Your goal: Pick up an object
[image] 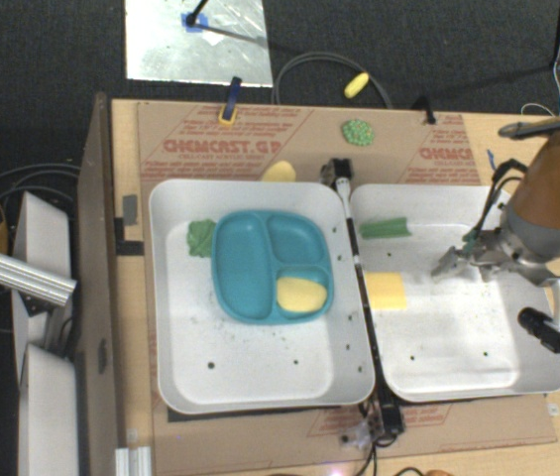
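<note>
My gripper (464, 266) hangs over the right bin (458, 365), toward its right side. It is open, with nothing between its fingers. A yellow square block (386, 291) lies at the left wall of that bin, well to the gripper's left. A flat green strip (384, 228) rests in the bin's far left corner. In the left bin (250, 365) a blue divided plate (250, 266) carries a yellow lump (301, 295) in its near right section. A green leafy piece (201, 236) lies against the plate's left edge.
The grey arm with its orange band (547, 181) comes in from the right, above the right bin's far edge. A black and white part (549, 323) juts over that bin's right rim. A yellow piece (280, 173) and a green disc (358, 132) lie on the cardboard behind the bins.
</note>
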